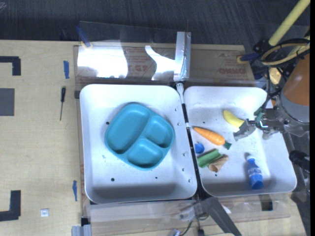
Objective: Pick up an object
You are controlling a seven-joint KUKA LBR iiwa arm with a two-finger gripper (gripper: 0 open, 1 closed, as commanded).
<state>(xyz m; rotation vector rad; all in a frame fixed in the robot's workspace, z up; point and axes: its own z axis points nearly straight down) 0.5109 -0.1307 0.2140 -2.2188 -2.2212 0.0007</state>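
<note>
The right bin (275,181) holds several small items. A yellow banana (230,117) lies near its upper middle, with an orange carrot (209,135) just below and to the left. Lower down are a small blue piece (199,147), a green vegetable (208,156) and a tan piece (218,163). A blue bottle (254,173) rests near the lower right. My gripper (246,129) hangs over the right side of this bin, just right of the banana and above the bottle. Nothing shows in its grasp.
The left bin (93,181) holds a blue divided plate (140,134). A clear plastic wall (128,58) and a metal post (182,55) stand behind the bins. Yellow cables (280,50) lie at the upper right, beside the arm's orange band (300,85).
</note>
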